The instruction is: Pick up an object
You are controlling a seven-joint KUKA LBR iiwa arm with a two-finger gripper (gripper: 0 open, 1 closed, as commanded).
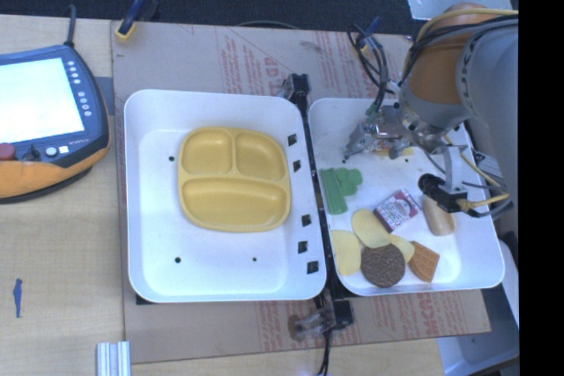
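Nearest the camera, at the front edge of the worktop (pixel 53 277), a small ridged metal piece (pixel 113 357) sits just ahead of the brown cardboard sheet (pixel 220 57) that lies under both bins. Behind it the left bin (pixel 145 189) holds a yellow divided plate (pixel 234 179) with three compartments, lying flat near the middle. The right bin (pixel 480 264) carries the loose things: along its front a dark brown round cookie (pixel 383 265) lies against two pale yellow chips (pixel 363 238), with an orange-brown wedge (pixel 424 261) just to its right. Farther back are a small purple-and-white packet (pixel 397 210), a tan bread-like piece (pixel 439 217) touching a black part of the arm's cabling, and a green leafy toy (pixel 338 188) close to the wall between the bins. At the back of the right bin the tool (pixel 381 136) hangs low over the white floor, below the orange band of the arm (pixel 480 75), apart from all these objects; whether its fingers are apart or together cannot be told, and nothing is seen between them. On the far left a teach pendant (pixel 44 119) with a bright screen rests on the worktop. A yellow-and-blue clamp (pixel 130 18) grips the cardboard's far corner.
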